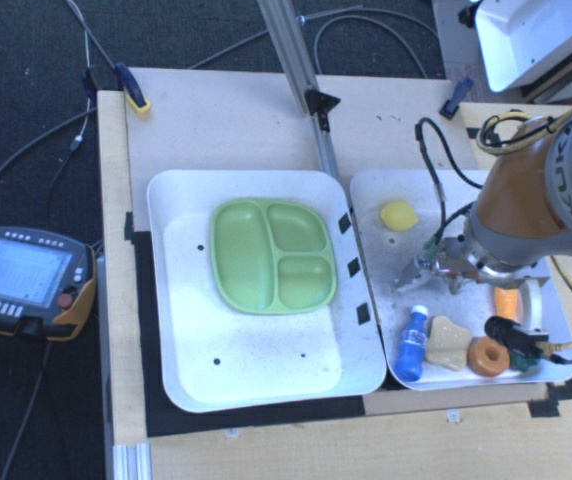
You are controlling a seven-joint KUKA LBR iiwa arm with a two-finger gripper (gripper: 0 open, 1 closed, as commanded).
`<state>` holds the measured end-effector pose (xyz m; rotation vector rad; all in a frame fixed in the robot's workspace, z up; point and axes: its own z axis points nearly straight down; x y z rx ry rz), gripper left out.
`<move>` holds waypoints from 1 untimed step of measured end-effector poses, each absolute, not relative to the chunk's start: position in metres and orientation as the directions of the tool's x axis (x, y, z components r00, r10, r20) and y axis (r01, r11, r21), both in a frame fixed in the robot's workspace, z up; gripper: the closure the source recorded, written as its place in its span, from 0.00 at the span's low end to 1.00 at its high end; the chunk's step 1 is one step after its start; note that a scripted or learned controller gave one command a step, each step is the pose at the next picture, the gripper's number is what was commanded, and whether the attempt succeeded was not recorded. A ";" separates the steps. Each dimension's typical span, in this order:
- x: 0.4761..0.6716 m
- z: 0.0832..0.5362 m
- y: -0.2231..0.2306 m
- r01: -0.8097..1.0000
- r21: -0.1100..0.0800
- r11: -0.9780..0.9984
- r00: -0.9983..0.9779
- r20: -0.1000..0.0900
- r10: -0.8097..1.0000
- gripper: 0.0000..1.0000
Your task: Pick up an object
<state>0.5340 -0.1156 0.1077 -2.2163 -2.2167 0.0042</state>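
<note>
The right bin [371,193] holds a yellow ball [398,215] near its far side. Along its near edge lie a blue bottle with a white cap [412,342], a tan spongy block [448,343] and an orange ring [486,357]. A small orange piece [506,301] lies just behind the ring, partly hidden by the arm. My gripper [428,268] hangs low over the middle of this bin, below the yellow ball and above the bottle. Nothing shows between its metal parts.
The left bin [181,298] carries a green divided plate [271,255]. A metal pole [296,48] slants over the bench between the bins. A teach pendant [26,280] lies on the floor at the left. Blue clamps [131,88] grip the far bench edge.
</note>
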 end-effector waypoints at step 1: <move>0.535 0.086 -0.115 1.000 -0.001 0.000 0.000 0.002 1.000 0.00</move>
